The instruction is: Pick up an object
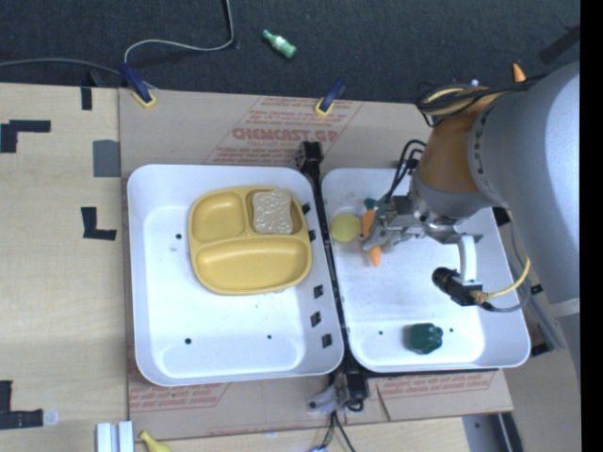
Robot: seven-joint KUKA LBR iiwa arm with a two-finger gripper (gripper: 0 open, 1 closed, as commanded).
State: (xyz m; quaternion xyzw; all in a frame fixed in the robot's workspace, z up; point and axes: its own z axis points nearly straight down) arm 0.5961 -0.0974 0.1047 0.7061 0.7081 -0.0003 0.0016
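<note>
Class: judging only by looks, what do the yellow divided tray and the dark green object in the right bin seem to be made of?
Yellow divided tray: probably moulded plastic, with a smooth, slightly glossy surface and rounded compartment ridges. Dark green object: hard to judge; lumpy and dull, perhaps rubber or soft plastic, but too small to tell.

Two white bins sat side by side: a left bin and a right bin. The left one held one yellow divided tray carrying one speckled sponge. The right one held one yellow ball and one dark green object. Two blue-and-yellow clamps gripped the far edge: one and another.
</note>
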